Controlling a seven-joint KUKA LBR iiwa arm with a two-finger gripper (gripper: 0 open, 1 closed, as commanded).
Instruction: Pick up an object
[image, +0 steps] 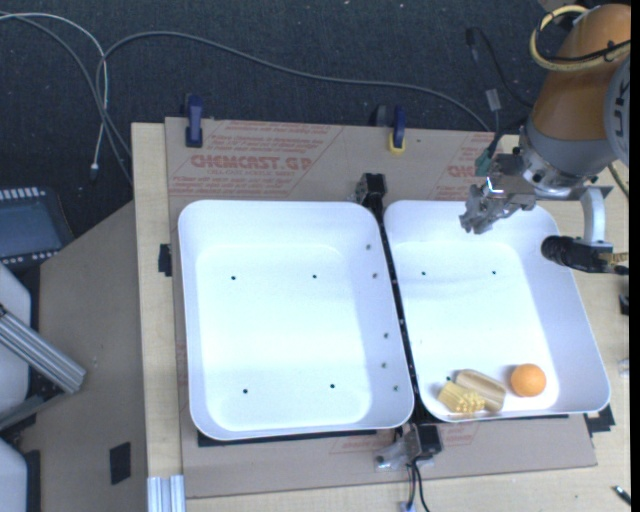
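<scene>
Gripper (484, 216) state cannot be told from this slanted view; it is seen hanging over the far right corner of the right bin (560, 300), with nothing visibly between its tips.

Nearest the camera, at the front edge of the right bin, three small things are found close together. An orange ball (528, 380) is seen by the front right corner. Just to its left lies a tan, roll-shaped piece (480, 383), laid roughly lengthwise along the bin's front wall, and touching it on the near side is a yellow corn cob (462, 400) (its kernels can just be made out). All three are well apart from the gripper, which is at the opposite end of the same bin.

Beside it, the left bin (200, 300) is set edge to edge with the right one, the two held on a cardboard sheet (260, 160) with red print.

Farther back, the grey arm with its orange band (590, 50) is seen reaching in from the right, above the bin's far rim.
</scene>
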